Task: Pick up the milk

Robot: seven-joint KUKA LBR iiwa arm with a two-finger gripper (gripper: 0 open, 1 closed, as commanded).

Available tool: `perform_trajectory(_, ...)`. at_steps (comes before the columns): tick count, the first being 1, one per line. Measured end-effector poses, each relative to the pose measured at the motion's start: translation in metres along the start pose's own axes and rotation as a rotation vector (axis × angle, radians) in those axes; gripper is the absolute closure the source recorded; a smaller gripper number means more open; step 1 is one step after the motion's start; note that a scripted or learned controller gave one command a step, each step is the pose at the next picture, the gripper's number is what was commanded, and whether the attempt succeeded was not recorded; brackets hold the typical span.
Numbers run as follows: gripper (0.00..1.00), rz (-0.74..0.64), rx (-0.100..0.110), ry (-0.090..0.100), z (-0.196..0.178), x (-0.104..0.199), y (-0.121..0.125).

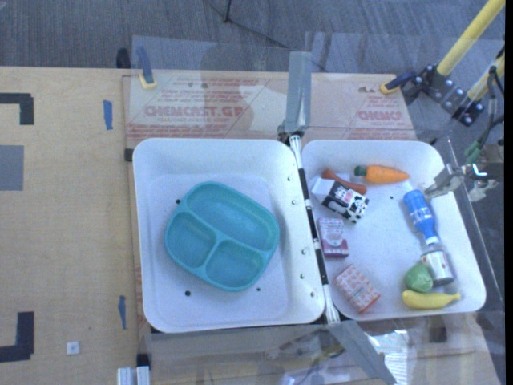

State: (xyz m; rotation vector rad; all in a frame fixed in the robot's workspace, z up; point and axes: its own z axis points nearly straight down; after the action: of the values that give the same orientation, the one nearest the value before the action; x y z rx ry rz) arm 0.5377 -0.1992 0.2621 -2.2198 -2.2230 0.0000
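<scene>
1. Plainly, the milk (341,198), a small carton with black-and-white cow patches, lay on its side in the far-left part of the right bin (385,251), close to the divide between the two bins.
2. The gripper (458,176) stood at the far right rim of that same bin, well apart from the milk, with the width of the bin floor between them.
3. Whether the gripper was open or closed could not be told, since it showed as a small pale shape at the bin's edge; nothing was seen held in it.
4. An orange carrot (381,174) lay just to the right of the milk, along the far side of the bin.
5. A blue bottle (420,216) lay near the gripper, on the right of the bin floor, slanting toward the near side.
6. A small can (438,266) lay just beyond the bottle's near end, with a green round fruit (418,278) beside it and a yellow banana (430,298) at the near right corner.
7. Two reddish packets lay on the left side of the bin: one packet (333,237) just near of the milk, and a pink box (357,287) nearer still.
8. The left bin (160,175) held a teal divided plate (222,235), lying flat near its middle with three compartments.
</scene>
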Motion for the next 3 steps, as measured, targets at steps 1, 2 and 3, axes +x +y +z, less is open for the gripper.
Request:
perform_trajectory(1, 0.0, 0.012, 0.001, 0.0, 0.074, 0.084, 0.041)
perform_trajectory(2, 0.0, 0.205, -0.023, 0.003, 0.149, 0.101, 0.061)
perform_trajectory(3, 0.0, 0.522, -0.031, 0.007, 0.156, 0.1, 0.098)
